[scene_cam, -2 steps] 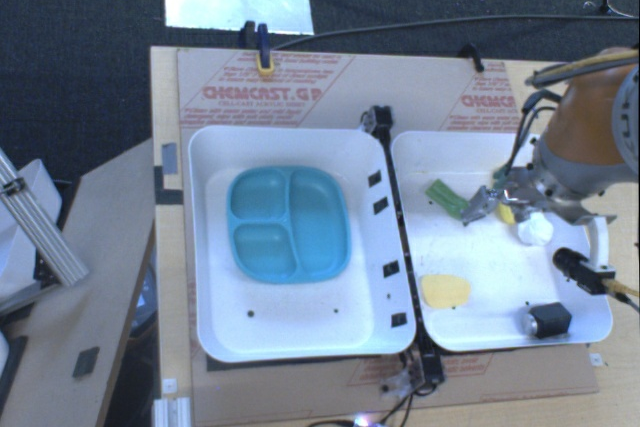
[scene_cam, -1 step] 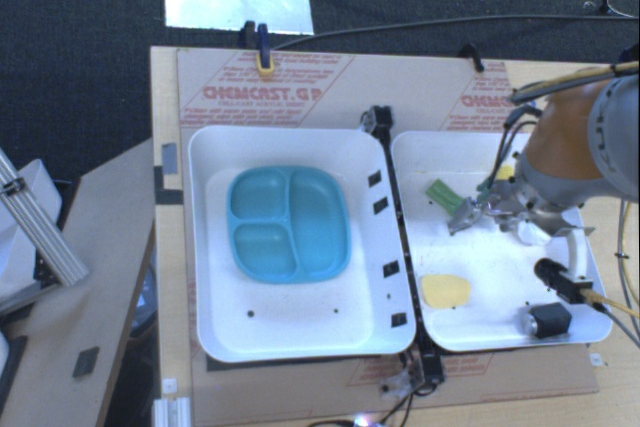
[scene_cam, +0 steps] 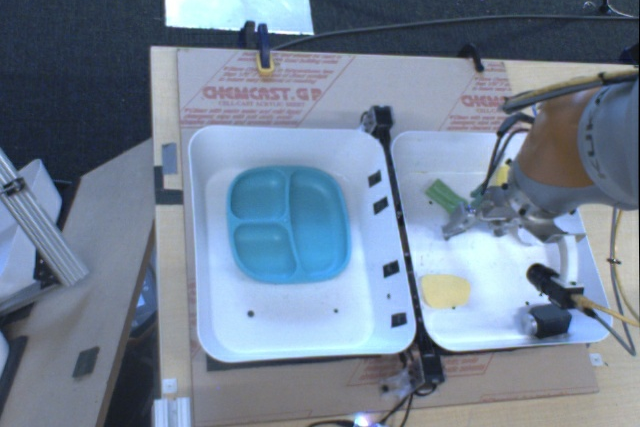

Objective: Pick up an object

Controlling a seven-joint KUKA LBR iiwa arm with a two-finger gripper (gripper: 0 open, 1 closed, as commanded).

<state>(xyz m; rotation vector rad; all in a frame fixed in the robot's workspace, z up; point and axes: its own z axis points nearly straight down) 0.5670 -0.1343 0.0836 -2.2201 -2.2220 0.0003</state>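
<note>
Reaching into right bin [scene_cam: 480, 320] | end effector [scene_cam: 462, 218] at green block [scene_cam: 441, 193], grip state unclear | centre over block before clenching

Left bin [scene_cam: 215, 245]: divided tray [scene_cam: 289, 222] inside. Right bin [scene_cam: 480, 320]: flat piece [scene_cam: 445, 291] near front, block [scene_cam: 441, 194] behind it, beside gripper [scene_cam: 458, 220].

Blue divided tray [scene_cam: 290, 223] in left bin [scene_cam: 215, 155].

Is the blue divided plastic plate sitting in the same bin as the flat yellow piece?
No: the blue divided plastic plate lies in the left bin, the flat yellow piece in the right bin.
</note>
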